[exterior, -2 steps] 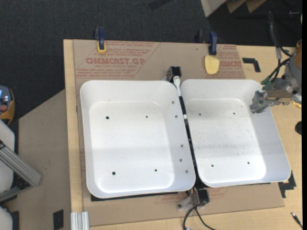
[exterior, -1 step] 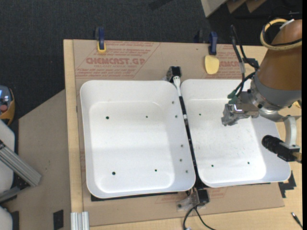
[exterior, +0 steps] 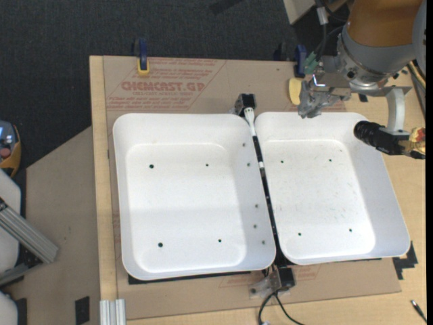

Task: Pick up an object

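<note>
Arm (exterior: 385,26) is in from the right, gripper (exterior: 312,105) sitting over the far rim of the right bin (exterior: 379,242), near its back-left corner. Can't tell whether the pincer is open or closed: it's small and dark against the clutter, and I see nothing between the tips. Small yellow object (exterior: 294,90) lies on the board (exterior: 169,83) just behind that bin, close beside the gripper, possibly not touching. Left bin (exterior: 125,202) sits alongside, the two rims meeting at the centre.
</note>
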Robot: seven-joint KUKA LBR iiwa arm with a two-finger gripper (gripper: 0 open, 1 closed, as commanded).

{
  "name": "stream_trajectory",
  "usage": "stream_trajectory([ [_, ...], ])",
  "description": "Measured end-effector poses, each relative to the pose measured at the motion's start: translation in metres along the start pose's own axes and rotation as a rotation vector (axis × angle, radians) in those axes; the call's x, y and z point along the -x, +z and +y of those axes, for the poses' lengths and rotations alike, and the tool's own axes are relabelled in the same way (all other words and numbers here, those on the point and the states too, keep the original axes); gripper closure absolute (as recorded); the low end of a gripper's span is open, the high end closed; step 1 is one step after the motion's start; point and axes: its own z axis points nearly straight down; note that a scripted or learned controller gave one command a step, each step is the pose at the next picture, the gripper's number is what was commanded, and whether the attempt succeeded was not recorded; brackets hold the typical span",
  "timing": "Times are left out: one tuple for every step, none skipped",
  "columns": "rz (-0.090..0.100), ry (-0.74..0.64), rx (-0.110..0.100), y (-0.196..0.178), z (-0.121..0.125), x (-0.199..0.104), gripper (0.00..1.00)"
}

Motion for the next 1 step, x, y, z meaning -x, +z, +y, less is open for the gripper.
stream_trajectory([
  [0.0, 0.007, -0.009, -0.0412, -0.0284, 0.0068, 1.0],
])
